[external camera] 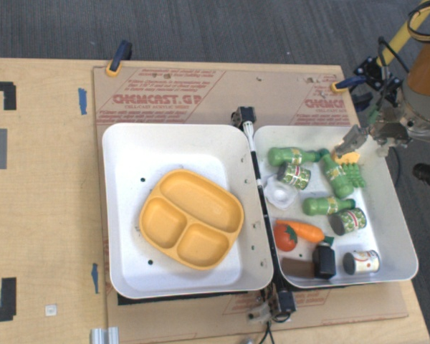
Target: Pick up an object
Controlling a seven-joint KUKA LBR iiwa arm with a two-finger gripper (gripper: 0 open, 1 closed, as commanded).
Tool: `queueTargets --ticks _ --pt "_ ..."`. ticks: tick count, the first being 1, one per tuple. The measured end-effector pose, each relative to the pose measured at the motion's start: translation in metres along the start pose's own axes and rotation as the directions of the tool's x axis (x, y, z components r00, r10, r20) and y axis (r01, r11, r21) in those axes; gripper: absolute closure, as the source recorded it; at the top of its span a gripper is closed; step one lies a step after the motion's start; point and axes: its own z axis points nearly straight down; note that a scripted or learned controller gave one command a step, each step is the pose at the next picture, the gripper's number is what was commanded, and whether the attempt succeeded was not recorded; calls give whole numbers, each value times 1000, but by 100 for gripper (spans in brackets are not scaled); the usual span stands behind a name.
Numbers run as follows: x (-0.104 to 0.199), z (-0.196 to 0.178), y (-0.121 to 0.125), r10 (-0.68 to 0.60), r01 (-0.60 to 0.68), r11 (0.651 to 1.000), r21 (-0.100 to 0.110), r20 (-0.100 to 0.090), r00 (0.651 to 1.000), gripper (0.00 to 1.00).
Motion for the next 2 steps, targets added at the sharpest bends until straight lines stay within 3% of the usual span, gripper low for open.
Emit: queueTargets --ticks 1,2 --pt "-12 107 -6 45 -45 999 -14 1 999 0" --pt "-20 89 -3 52 -51 998 -31 16 999 100"
